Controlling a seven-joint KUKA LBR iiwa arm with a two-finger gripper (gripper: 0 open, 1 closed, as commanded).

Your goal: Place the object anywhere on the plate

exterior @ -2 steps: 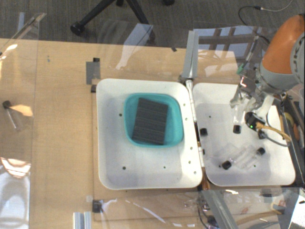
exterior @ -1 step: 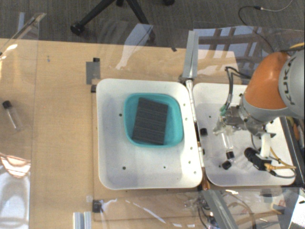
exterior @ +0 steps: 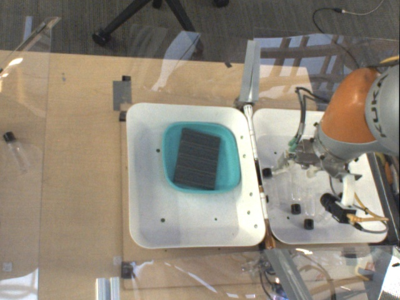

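Gripper (exterior: pixel 299 189), fingers' state indiscernible, hovers right of the ribbed dark block (exterior: pixel 197 159) lying lengthwise near-vertical on the teal plate (exterior: pixel 232 161); arm marked "KU".

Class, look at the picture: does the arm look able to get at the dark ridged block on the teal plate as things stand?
Probably yes. The dark ridged block lies flat and uncovered on the teal plate in the left bin, with nothing on top. The gripper hangs over the right bin, just across the divider.

Bench (exterior: pixel 69 186): we see pale wood grain, smooth.
Bins (exterior: pixel 187 230): white plastic, matt.
Plate (exterior: pixel 231 161): teal plastic, slight sheen.
Object (exterior: pixel 197 159): we note a dark grey, ribbed, matt surface.
Arm (exterior: pixel 350 114): glossy orange band.
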